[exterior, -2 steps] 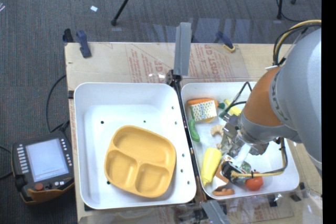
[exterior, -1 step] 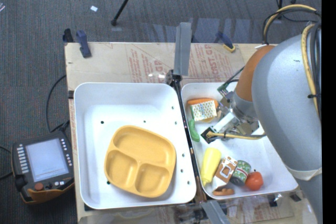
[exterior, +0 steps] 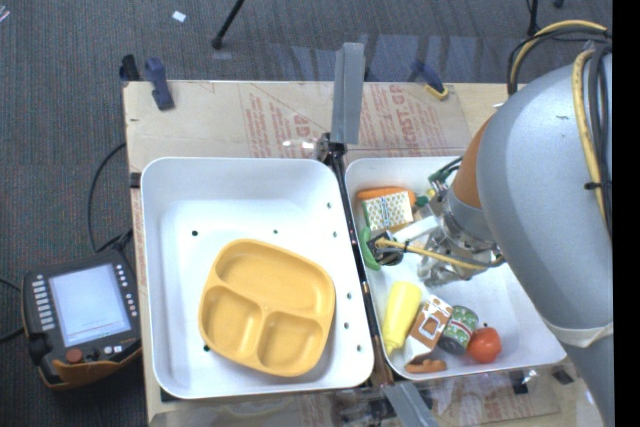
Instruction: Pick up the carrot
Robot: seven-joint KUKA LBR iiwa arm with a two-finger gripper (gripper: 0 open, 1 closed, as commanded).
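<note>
Starting left of the yellow three-compartment plastic plate (exterior: 268,305), a grey handheld control pendant (exterior: 80,310) lies on the carpet, its lower left corner cut off by shadow. The plate lies flat in the left shallow white bin (exterior: 170,215) and is the sole item there.

Right of the plate, the right shallow white bin (exterior: 540,350) holds the clutter. Nearest the plate are a green curved piece (exterior: 371,253), a green-and-white checked packet (exterior: 388,210) and, behind it, a flat orange block (exterior: 383,194), partly covered by the packet. Below these lie a pale yellow tapered piece (exterior: 400,310), a small orange-and-white carton (exterior: 432,320), a green printed can (exterior: 460,327) and a red round tomato (exterior: 484,345).

The carrot (exterior: 427,365) is hard to identify. It appears to be the small elongated orange piece at the near rim of the right bin, just below the carton, well apart from the gripper.

The dark gripper (exterior: 386,245) sits low over the green piece. Its opening cannot be told. The grey arm (exterior: 540,205) hides the right part of the bin and is cut off at the frame edge.
</note>
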